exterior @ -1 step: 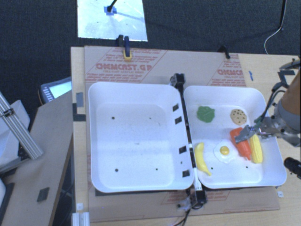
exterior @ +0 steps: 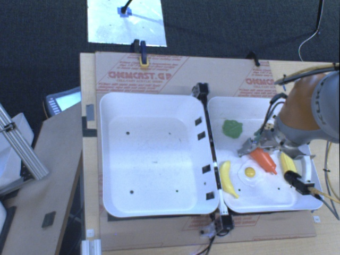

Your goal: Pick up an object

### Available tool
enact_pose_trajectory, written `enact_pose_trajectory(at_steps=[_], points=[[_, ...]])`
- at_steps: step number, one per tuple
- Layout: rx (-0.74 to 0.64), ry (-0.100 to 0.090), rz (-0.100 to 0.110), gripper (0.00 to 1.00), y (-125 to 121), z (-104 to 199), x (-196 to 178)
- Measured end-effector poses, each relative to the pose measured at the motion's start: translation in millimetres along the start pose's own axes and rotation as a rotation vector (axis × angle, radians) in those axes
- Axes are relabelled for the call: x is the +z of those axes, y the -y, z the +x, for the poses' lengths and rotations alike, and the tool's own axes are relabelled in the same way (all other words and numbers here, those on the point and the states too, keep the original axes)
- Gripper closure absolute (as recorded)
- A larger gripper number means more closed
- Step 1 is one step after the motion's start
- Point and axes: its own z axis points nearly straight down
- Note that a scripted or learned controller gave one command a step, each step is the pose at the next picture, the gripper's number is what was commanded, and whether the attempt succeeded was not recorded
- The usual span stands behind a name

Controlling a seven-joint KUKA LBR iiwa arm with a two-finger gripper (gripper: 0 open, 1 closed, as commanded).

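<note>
Orange carrot (exterior: pixel 264 161): lies in right bin (exterior: pixel 265 195), mid-right of the floor, lower R of the pincer.
Carrot axis: diagonal, running from upper L to lower R in the cam view; upper-L end meets the pincer, lower-R end points toward the bin's near-right corner. Which end is the tip: can't tell at this res.
Carrot neighbours: fried egg (exterior: pixel 249 172) just beside it on lower L, touching or nearly so; yellow piece (exterior: pixel 288 162) just beside it on the R, roughly parallel w/ it.
Pincer (exterior: pixel 248 147): low inside right bin, at carrot's upper-L end. Spread, pressed together or pinching: can't tell, metal parts blur together there. No clear sign that the carrot is off the bin floor.
Arm (exterior: pixel 305 108): comes in from R over the bin's far-right part, orange band facing the cam.
Green item (exterior: pixel 232 127): leafy-looking, far-left area of right bin, apart from pincer and carrot.
Banana (exterior: pixel 227 178): by the bin's L wall, long axis approx. near-to-far, slight curve, L of the egg.
Left bin (exterior: pixel 154 163): white, alongside right bin, shared edge down the middle.
Tabletop (exterior: pixel 175 73): tan board w/ red print under both bins.
</note>
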Motion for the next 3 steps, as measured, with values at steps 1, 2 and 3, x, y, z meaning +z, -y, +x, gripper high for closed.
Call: enact_pose_trajectory(at_steps=[1, 2, 3], points=[[0.003, 0.000, 0.000, 1.00, 0.4, -2.3, -15.2], [-0.006, -0.004, -0.007, 1.00, -15.7, 78.5, -109.7], [-0.004, -0.004, 0.004, 1.00, 4.7, 144.8, -103.5]])
